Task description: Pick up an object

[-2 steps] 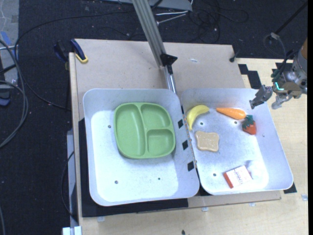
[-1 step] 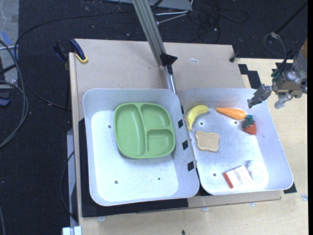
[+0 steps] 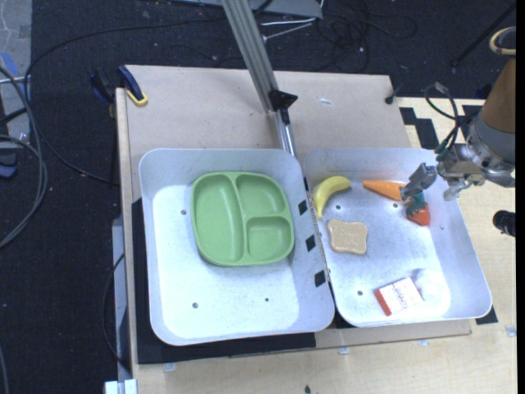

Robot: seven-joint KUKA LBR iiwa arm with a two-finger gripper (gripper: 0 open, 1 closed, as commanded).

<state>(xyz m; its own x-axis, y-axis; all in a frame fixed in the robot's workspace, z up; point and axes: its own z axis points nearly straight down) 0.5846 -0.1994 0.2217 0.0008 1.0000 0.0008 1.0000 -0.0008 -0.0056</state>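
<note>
At the far left of the worktop [image 3: 205,97], near its back corner, lies a small blue-and-yellow clamp-like tool [image 3: 131,86]. The left bin [image 3: 164,302] holds a green divided plate [image 3: 243,218] with three compartments, set toward the bin's back half. Between the bins, a grey metal pole [image 3: 254,48] slants up and away from the worktop.

In the right bin [image 3: 459,294], nearest the divide, a yellow banana [image 3: 329,192] curves beside a slice of toast [image 3: 348,237], which lies flat just in front of it. Further right, an orange carrot [image 3: 383,189] lies on its side near the back of the bin, its thick end pointing toward the gripper. At the front sits a red-and-white carton [image 3: 399,295] with a pale round thing touching its right end — too blurred to name.

The gripper [image 3: 417,194] hangs over the right bin's back right part, just beside the carrot — and a small red object [image 3: 420,215] sits right under its tip. Whether its fingers are spread or pressed together I cannot tell, nor whether they touch the red object. The grey arm [image 3: 492,138] comes in from the right edge.
</note>
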